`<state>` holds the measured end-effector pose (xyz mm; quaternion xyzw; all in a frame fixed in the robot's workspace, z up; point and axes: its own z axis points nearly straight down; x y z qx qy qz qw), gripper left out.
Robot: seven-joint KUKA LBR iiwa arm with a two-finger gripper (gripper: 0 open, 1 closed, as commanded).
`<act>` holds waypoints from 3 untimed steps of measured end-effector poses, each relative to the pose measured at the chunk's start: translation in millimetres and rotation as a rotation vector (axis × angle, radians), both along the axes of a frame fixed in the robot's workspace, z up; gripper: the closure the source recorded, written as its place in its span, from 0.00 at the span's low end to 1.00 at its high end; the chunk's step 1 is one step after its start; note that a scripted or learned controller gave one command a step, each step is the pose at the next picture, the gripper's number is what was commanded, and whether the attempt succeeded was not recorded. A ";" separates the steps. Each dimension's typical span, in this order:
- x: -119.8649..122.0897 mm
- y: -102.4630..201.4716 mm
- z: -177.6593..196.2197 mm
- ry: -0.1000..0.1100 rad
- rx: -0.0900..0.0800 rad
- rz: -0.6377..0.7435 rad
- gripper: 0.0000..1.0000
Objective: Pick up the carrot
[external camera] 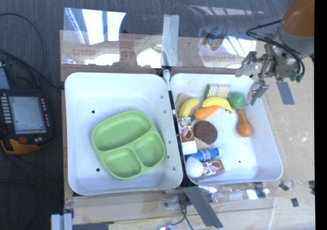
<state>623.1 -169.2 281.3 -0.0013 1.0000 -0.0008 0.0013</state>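
Probably the carrot (pixel 206 112), a small orange toy, was light, stiff and a bit slick; it lay in the right bin (pixel 265 165), touching the banana (pixel 216 102) above it and just beside the brown round cookie (pixel 205 132), so its free middle seemed the best place to grip. The pincer (pixel 251 80) hung over the bin's far right corner, fingers spread and empty. Its thin end under the banana was hard to make out.

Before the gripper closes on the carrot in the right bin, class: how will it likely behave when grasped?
The carrot looks like smooth moulded plastic, so probably stiff, light and a bit slippery. Its tapered, rounded body may roll or squirt sideways. It touches a banana, which would likely shift too.
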 end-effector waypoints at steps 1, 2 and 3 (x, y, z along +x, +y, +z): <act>-18.3 73.4 -132.0 0.013 0.005 0.073 0.00; -16.6 70.5 -183.3 -0.018 0.001 -0.093 0.00; -12.1 70.5 -169.8 -0.036 -0.004 -0.091 1.00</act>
